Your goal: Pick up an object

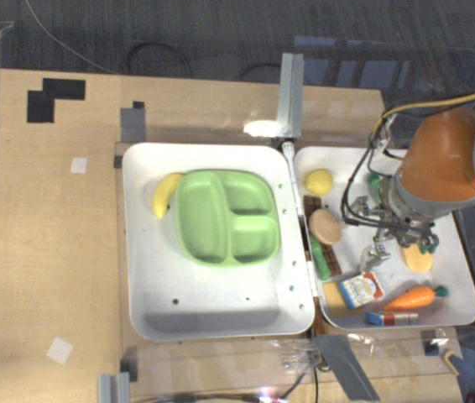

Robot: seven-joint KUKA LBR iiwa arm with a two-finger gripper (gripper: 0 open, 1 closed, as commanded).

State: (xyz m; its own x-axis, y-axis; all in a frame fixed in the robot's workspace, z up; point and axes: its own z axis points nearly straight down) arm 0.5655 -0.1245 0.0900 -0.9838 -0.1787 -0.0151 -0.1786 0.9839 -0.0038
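Observation:
My gripper (377, 255) hangs low over the middle of the right bin (464, 309), under the orange-banded wrist (441, 159). Just below its tip lies a small carton (360, 290) with a red and blue label. A yellow wedge (420, 261) sits close to its right. A carrot (409, 299) and a blue marker (388, 317) lie along the bin's front. To the gripper's left are a tan round piece (326, 225), a brown bar (327, 260) and a lemon (319, 180). Nothing shows held in the gripper.
The left bin (162, 309) holds a green divided plate (225, 217) and a banana (165, 194) at its left. A metal post (289, 99) stands behind the wall between the bins. Cables (363, 187) loop beside the wrist.

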